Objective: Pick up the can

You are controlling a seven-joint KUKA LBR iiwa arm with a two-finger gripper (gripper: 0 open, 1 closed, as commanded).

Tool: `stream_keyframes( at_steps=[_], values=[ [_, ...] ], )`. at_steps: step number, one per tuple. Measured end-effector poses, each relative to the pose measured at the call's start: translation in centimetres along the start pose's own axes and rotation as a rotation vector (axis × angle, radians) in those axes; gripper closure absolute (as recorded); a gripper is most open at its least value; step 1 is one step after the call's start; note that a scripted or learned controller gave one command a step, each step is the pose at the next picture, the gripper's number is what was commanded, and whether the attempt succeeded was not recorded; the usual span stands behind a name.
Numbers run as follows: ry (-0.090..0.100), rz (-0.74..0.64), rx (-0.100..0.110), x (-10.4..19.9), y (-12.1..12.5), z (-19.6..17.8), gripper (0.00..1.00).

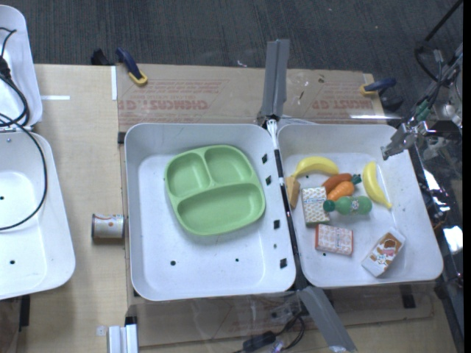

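A small can [108, 226] lies on its side on the wooden bench, just outside the left wall of the left bin [147, 271]. It is silver with an orange patch on its label. My gripper [403, 143] hangs over the far right corner of the right bin [423, 271], next to a tangle of cables. It is far from the can, with both bins between them. Nothing shows between its tips.
A green divided plate [215, 190] lies in the left bin. The right bin holds two bananas [316, 166] [376, 184], a carrot [340, 187], a green bottle [352, 206] and three small boxes [334, 239]. White tubs [29, 219] stand at the far left.
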State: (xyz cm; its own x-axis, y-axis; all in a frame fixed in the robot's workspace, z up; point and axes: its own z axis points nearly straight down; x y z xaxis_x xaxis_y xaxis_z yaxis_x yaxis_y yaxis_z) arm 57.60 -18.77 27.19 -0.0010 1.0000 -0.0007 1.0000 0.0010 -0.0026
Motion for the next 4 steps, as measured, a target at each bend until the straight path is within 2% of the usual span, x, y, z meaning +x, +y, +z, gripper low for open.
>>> stream_keyframes(
  at_steps=[1, 2, 3, 4],
  values=[
    [0.001, 0.04, 0.001, -2.2, -6.9, 4.1, 0.0],
    [0.001, -0.205, 0.0, 7.0, -9.8, 15.1, 0.0],
    [-0.001, -0.174, -0.002, 1.2, -8.8, 3.5, 0.0],
    [-0.002, -0.382, -0.005, 2.9, -1.3, 17.9, 0.0]
  ],
)
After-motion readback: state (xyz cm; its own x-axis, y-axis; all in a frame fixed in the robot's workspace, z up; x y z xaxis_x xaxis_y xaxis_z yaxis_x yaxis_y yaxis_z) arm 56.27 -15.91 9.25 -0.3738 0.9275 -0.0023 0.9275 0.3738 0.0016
